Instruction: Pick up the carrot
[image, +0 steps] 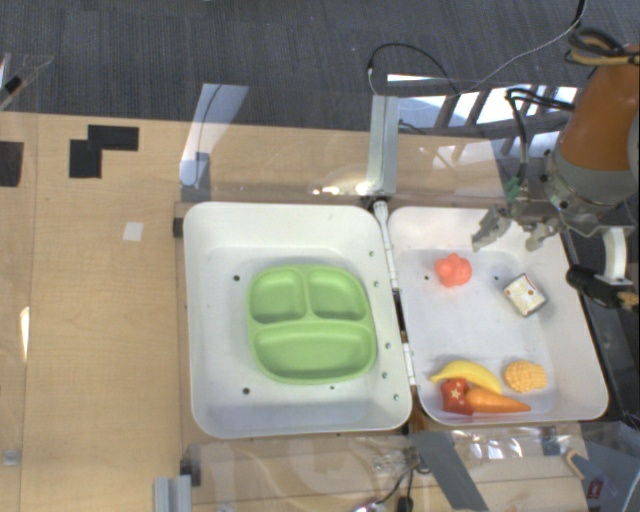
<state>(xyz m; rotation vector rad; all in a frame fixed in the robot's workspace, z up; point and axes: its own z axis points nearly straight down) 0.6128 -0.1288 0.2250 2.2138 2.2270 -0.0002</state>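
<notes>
The carrot (497, 403) is orange and lies along the front edge of the right bin (570, 330), touching a red fruit (456, 396) and just in front of a yellow banana (469, 374). My gripper (511, 232) hangs over the back of the right bin, far from the carrot. Its two grey fingers are spread apart and nothing sits between them.
A yellow corn piece (526, 376) lies beside the carrot. A pink strawberry-like toy (453, 270) and a small white block (524, 295) rest mid-bin. The left bin (215, 300) holds a green divided plate (345, 378). A metal divider post (384, 140) stands behind the bins.
</notes>
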